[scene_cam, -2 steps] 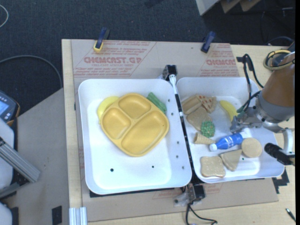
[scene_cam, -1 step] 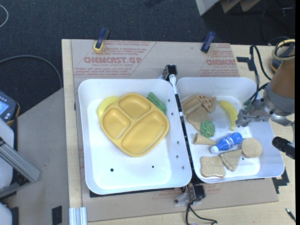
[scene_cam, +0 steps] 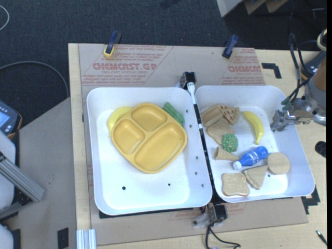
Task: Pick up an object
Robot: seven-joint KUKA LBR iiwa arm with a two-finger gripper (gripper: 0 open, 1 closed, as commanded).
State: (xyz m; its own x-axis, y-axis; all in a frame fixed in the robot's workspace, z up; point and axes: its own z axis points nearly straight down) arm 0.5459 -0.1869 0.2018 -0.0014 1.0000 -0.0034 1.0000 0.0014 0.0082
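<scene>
Looks like a robotics lab or test cell, not a home. Bench [scene_cam: 155, 66] topped with a brown protective sheet printed with a red trade name, held at its far edge by a yellow clamp [scene_cam: 109, 50] and a blue clamp [scene_cam: 229, 46]. Two white bins [scene_cam: 98, 154] bolted side by side at the bench middle, holding toy food such as a plastic banana [scene_cam: 254, 125] and a yellow divided tray [scene_cam: 149, 137]. Loose cables [scene_cam: 26, 66] across dark carpet beyond the left edge, aluminium framing [scene_cam: 21, 179] at the near-left corner, grey arm hardware [scene_cam: 316, 95] over the right edge.
</scene>
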